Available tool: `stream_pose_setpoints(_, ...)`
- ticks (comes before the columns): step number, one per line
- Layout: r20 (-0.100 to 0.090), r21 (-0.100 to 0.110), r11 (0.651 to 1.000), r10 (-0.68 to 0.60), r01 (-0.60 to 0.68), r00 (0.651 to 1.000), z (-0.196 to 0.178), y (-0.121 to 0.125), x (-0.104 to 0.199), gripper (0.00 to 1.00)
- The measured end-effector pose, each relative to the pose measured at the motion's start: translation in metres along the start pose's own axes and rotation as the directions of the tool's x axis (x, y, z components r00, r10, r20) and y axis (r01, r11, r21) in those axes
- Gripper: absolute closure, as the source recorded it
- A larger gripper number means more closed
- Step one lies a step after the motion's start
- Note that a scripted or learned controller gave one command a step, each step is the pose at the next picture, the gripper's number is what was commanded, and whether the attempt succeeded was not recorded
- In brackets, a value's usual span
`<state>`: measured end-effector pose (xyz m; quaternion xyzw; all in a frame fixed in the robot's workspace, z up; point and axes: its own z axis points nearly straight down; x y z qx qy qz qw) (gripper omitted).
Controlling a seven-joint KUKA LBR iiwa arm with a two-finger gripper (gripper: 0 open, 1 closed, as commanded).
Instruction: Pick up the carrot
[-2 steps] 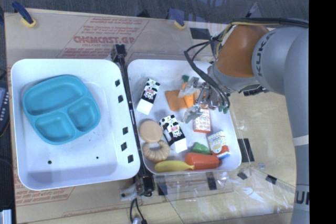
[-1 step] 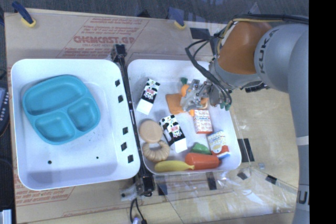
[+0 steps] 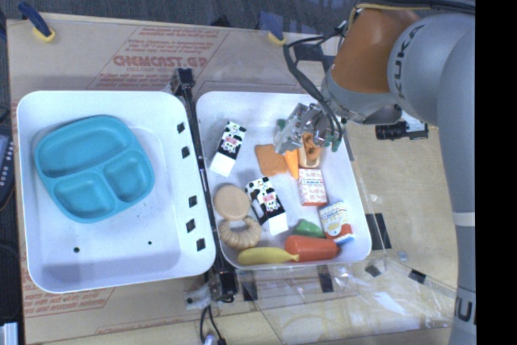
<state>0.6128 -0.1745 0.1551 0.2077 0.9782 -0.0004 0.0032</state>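
The carrot (image 3: 294,164) is a small orange tapered piece in the upper middle of the right bin (image 3: 365,232). Its thin end points down and to the left, and its thick end runs up under the gripper. My gripper (image 3: 309,138) hangs low right over that thick end, open, with one finger on each side of it. The carrot still rests on the bin floor. The gripper body hides the carrot's top.
A tan square slice (image 3: 269,158) touches the carrot's left side. A small carton (image 3: 312,187) lies just below the gripper. Milk cartons (image 3: 229,146) (image 3: 266,202), a bagel (image 3: 239,233), a banana (image 3: 266,255) and a red pepper (image 3: 313,247) fill the rest. A blue tray (image 3: 90,166) sits in the left bin.
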Motion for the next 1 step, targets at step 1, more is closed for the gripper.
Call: stream_pose_setpoints(1, -0.003, 0.000, 0.985, 0.171, -0.171, 0.985, -0.0148, 0.0524, 0.0095, 1.00)
